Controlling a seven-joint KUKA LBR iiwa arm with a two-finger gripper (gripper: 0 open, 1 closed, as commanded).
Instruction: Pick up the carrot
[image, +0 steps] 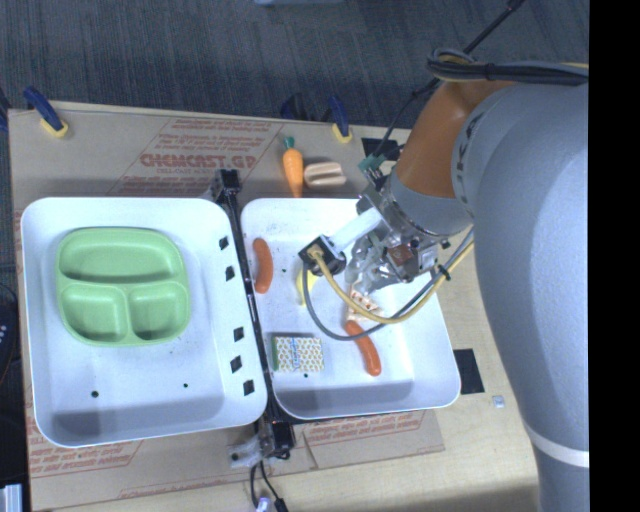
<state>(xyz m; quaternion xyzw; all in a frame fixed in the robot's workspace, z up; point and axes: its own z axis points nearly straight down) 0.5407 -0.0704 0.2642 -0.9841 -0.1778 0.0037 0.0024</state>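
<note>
Carrot (291, 168) sits on the tabletop (130, 150) outside both bins, upper middle of the frame, just above the right bin's (430, 385) top rim, green top pointing up. A tan block (324, 175) lies just beside it on the right.

Claw (372, 272) is over the middle of the right bin, well apart from the carrot, buried in cables and hardware; can't tell its state, and nothing carrot-like is visible in it.

Right bin holds two orange sausage-like pieces (262, 265) (365, 348) and a patterned packet (298, 354). Easy to confuse with the target. Left bin (40, 330) holds a green divided tray (124, 284).

Step, as I read it: still approach, no grasp made. Next move calls for lifting clear of the bin rim, shifting toward the frame's top left, aligning across the carrot's narrow body, then descending. Risk: bumping the tan block.
</note>
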